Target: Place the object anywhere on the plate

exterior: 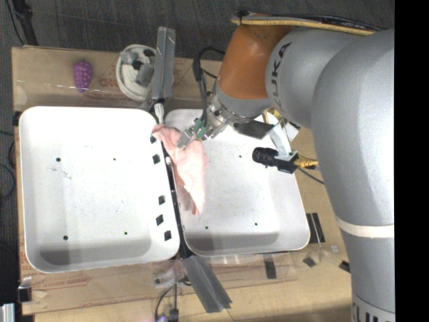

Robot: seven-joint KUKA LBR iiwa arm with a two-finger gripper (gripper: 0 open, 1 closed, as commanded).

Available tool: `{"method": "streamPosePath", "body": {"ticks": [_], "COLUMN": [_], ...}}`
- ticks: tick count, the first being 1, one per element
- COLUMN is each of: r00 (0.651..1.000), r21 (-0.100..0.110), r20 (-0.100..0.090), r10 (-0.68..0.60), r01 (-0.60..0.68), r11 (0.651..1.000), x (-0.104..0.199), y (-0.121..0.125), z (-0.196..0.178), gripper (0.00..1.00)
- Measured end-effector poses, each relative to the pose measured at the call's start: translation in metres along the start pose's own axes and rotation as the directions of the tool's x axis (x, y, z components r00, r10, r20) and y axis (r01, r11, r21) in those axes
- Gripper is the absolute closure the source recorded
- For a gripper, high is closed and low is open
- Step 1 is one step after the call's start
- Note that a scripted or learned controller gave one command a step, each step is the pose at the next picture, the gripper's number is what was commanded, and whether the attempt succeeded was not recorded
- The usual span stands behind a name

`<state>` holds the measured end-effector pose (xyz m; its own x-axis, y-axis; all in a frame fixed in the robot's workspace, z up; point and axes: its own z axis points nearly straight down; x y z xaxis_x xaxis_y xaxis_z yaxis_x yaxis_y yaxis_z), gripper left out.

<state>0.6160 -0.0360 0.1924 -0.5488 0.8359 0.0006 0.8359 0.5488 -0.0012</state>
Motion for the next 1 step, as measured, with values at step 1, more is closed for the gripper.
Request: {"method": "streamPosePath", "body": {"ticks": [1], "r00": [1.0], "r21": [0.0], "r20": [0.0], "r10": [-0.008], "r01": [0.008], "r11": [1.0], "x": [0.0004], "y": [0.0008], "z": [-0.0394], "gripper": [1.0]}}
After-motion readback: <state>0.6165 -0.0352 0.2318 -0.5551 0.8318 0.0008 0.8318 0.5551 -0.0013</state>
